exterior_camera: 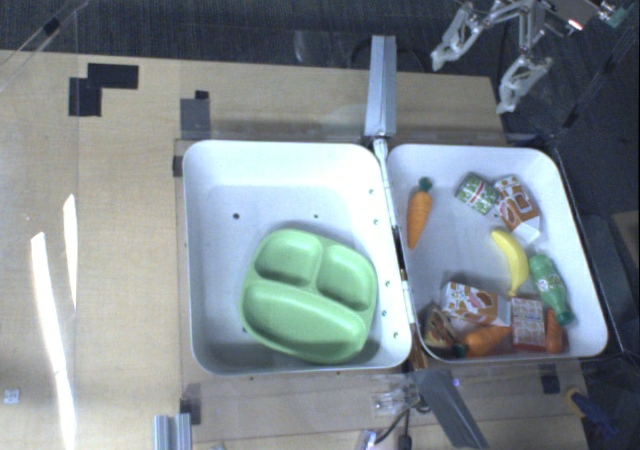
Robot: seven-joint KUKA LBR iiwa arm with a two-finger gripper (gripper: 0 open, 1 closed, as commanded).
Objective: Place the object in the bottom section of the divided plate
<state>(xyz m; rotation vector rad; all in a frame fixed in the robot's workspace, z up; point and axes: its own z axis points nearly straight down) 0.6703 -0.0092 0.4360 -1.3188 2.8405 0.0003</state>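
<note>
A green divided plate [310, 294] lies in the left bin [215, 238], toward its front, with two small sections at the back and one long section at the front. My gripper [483, 63] hangs high above the bench, behind the right bin [570, 198], open with its two white fingers spread and nothing between them. In the right bin lie a carrot [418, 214], a banana [511, 260], a green bottle [549, 286] and several small food packets.
A metal divider post [381, 88] stands behind the seam between the two bins. More packets and an orange item [487, 340] crowd the right bin's front edge. Black tape marks [98, 85] sit on the wooden bench at the left.
</note>
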